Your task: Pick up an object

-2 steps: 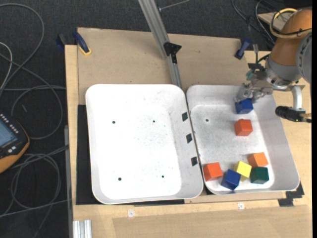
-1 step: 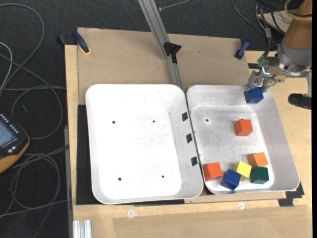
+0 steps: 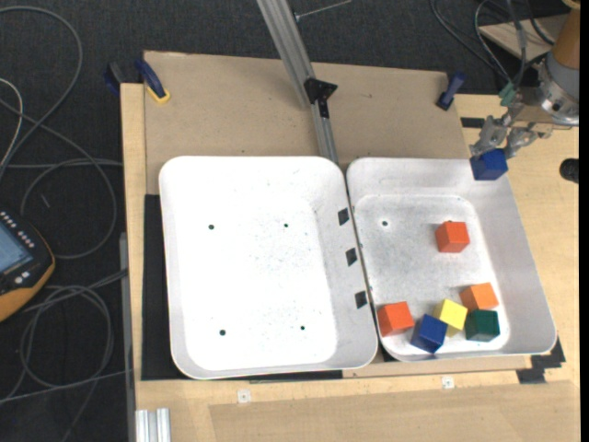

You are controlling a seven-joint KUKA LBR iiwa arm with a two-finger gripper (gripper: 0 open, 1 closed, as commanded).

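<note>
My gripper (image 3: pixel 498 151) hangs over the far right corner of the right bin (image 3: pixel 526 256), lifted above it. A blue cube (image 3: pixel 489 166) sits at the fingertips, and the gripper is shut on it. Lower in that bin lie a red-orange cube (image 3: pixel 451 236), an orange cube (image 3: pixel 396 317), a second blue cube (image 3: pixel 429 331), a yellow cube (image 3: pixel 452 314), another orange cube (image 3: pixel 479 295) and a green cube (image 3: pixel 482 324).
The left bin (image 3: pixel 179 247) stands beside the right one, with black clips (image 3: pixel 351 256) along the shared edge. A metal pole (image 3: pixel 294 53) slants up from behind the bins. Blue clamps (image 3: pixel 153 81) grip the bench's back edge.
</note>
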